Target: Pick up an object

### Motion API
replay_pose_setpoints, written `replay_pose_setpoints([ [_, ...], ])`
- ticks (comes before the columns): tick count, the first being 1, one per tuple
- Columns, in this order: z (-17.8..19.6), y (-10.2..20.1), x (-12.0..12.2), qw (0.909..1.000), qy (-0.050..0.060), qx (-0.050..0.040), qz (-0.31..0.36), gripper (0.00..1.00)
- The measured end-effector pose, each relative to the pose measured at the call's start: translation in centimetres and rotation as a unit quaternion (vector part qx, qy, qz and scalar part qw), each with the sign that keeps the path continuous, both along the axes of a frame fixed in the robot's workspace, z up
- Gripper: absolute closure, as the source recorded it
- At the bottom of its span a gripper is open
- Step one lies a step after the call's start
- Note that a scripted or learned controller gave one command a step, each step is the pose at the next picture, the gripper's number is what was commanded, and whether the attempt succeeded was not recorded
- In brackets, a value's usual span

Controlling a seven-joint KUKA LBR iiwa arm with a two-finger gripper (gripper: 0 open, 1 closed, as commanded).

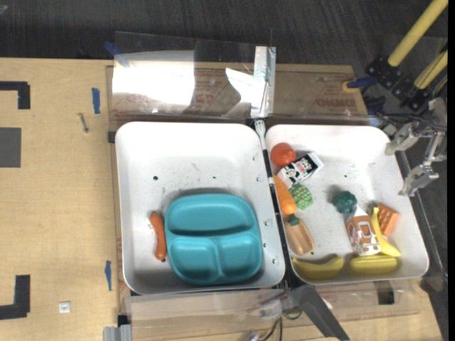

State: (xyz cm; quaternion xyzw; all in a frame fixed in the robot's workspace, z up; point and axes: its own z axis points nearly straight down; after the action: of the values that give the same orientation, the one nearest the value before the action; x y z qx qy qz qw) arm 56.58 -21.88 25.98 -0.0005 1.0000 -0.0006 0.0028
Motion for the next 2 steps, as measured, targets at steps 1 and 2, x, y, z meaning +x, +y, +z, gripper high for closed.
replay_pose_setpoints([
  [1,-13.3,3.9,-6.7,0.9997,0.005,0.0020,-0.022,0.00],
  [2,-16.8,4.7,-7.7,0.9984,-0.011,-0.0012,-0.055,0.00],
])
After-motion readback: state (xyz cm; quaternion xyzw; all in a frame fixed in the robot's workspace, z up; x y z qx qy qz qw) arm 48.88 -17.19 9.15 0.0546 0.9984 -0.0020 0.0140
